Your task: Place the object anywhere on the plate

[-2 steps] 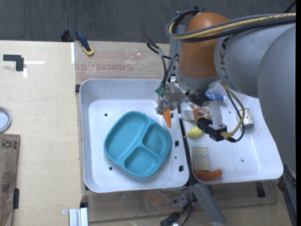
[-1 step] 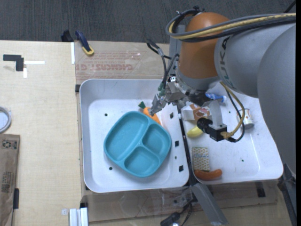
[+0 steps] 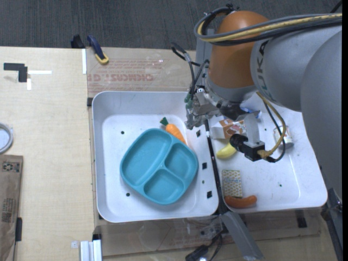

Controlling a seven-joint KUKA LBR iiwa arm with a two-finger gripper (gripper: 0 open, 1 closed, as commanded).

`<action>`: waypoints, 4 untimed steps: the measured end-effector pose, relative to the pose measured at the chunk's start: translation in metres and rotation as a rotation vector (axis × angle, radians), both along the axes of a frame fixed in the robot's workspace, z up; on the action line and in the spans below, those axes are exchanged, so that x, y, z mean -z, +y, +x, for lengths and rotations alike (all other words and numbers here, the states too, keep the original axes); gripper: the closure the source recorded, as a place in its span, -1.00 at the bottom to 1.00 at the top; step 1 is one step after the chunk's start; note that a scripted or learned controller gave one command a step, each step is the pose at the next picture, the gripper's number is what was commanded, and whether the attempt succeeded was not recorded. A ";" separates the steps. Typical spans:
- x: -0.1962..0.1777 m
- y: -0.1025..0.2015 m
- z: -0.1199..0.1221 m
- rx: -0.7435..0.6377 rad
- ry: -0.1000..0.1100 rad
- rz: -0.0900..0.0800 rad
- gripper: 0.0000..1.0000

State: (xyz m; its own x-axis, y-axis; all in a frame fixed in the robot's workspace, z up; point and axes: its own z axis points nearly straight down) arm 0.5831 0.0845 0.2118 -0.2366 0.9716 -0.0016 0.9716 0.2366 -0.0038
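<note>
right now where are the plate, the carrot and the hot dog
plate (image 3: 142, 157): camera view, floor of its largest compartment
carrot (image 3: 175, 131): camera view, middle of its orange body, by the plate's upper right rim
hot dog (image 3: 240, 202): camera view, middle of the sausage, right bin's near edge

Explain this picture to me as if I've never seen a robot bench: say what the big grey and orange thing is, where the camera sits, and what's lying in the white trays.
The big grey shape with the orange band is a robot arm, reaching in from the right. The camera is fixed above the bench and looks down at a slant. The arm's gripper hangs over the divide between two shallow white bins; I cannot tell how it is set, or whether it holds anything.

In the left bin lies a blue plate with three compartments. A toy carrot rests just off the plate's upper right edge, not on it.

In the right bin lie a yellow banana-like piece, a small printed packet, a reddish sausage-like piece and an orange-and-white packet partly under the arm.
</note>
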 end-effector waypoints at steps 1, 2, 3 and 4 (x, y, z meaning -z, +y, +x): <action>-0.001 0.012 -0.053 -0.049 0.000 0.001 1.00; -0.016 0.034 -0.106 -0.048 0.001 0.001 1.00; -0.016 0.034 -0.105 -0.046 0.000 0.001 -1.00; -0.025 0.032 -0.105 -0.042 0.001 0.000 1.00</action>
